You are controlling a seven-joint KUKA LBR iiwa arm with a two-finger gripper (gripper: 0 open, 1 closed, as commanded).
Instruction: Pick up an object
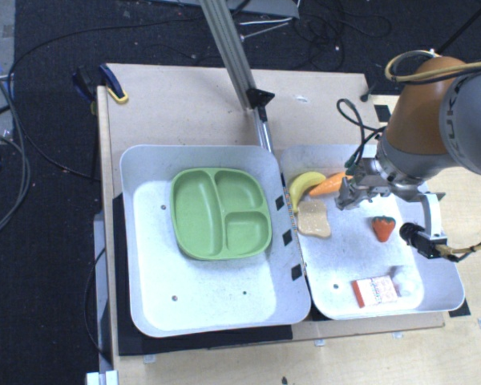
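Lying by the right bin's (433, 299) near edge is a red-and-white box (376, 290); farther in sit a strawberry (384, 228) and bread slice (313, 220). At the far-left corner, a carrot (327, 185) points its long axis right toward the gripper (351, 192), touching a banana (303, 186). Whether anything is held is unclear. A green tray (222, 213) fills the left bin (144, 295).

Bench (192, 111): pale wooden top, standing on a dark floor; two shallow white bins side by side directly on it; left bin (144, 295) toward nine o'clock; right bin (433, 295) toward three o'clock, touching the first along their shared edge.
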